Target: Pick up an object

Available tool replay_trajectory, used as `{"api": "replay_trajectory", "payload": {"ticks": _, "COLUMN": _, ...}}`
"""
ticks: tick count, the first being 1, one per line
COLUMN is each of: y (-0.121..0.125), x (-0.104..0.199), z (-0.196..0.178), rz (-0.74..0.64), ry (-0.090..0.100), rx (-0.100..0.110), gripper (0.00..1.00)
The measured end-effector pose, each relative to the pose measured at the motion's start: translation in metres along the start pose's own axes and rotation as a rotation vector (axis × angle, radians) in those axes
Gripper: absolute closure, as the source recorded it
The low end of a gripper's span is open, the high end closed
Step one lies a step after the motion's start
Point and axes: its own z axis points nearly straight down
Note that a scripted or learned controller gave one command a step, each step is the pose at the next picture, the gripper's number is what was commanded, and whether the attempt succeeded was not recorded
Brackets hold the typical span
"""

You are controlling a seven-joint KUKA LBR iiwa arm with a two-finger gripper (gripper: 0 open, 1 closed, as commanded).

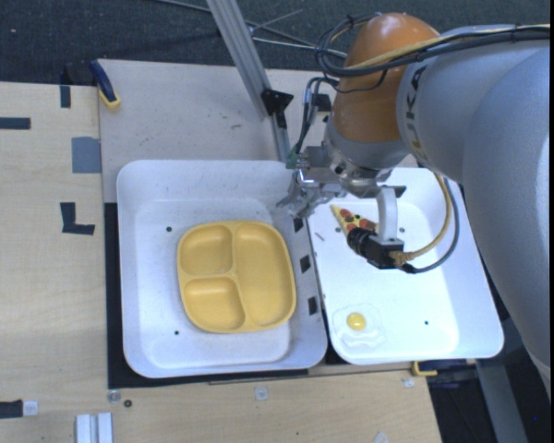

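My gripper [302, 198] hangs at the back of the right bin [443, 335], close to the divider between the two bins, under the orange band of the arm. A small pizza slice toy [348, 218] lies just right of it on the bin floor. Near the front of the same bin rests a fried egg toy [357, 324]. A yellow divided plate [235, 275] sits in the middle of the left bin [148, 201]. I see nothing held in the gripper.
The grey arm covers the right bin's back and right side. A black cable plug [374, 248] with a yellow lead dangles from the wrist over that bin. A slanted metal pole [245, 53] rises behind the bins.
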Motion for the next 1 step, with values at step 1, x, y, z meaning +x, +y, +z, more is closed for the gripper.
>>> {"api": "replay_trajectory", "payload": {"ticks": 1, "y": 0.0089, "x": 0.0495, "z": 0.0117, "rz": 0.001, "ry": -0.001, "rx": 0.001, "gripper": 1.0}}
